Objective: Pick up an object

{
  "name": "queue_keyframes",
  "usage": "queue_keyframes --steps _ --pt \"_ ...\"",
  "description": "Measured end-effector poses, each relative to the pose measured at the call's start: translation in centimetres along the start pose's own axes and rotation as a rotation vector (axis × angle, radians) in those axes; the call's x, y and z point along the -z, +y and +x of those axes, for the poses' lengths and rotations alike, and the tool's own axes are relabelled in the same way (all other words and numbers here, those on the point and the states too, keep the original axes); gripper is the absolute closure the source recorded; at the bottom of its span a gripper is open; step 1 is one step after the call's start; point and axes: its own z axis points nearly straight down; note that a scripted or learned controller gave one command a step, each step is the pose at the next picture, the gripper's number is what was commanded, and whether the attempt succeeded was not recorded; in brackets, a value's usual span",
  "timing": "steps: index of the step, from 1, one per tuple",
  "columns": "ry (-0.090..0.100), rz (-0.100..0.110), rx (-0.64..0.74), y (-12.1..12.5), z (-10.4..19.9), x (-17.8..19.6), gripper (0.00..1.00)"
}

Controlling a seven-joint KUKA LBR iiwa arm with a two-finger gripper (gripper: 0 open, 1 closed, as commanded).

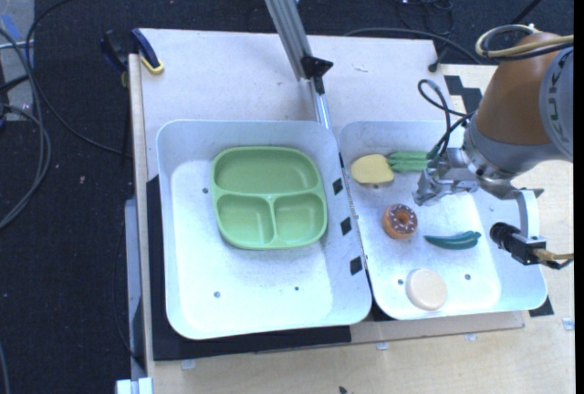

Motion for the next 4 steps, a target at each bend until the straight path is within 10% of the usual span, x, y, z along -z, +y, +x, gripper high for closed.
queue_keyframes --steps 2,4 --pt "0.000 -0.001 0.001 1.2 -0.2 10.5 1.00" --pt "0.001 0.004 0.004 0.7 8.1 8.7 1.00"
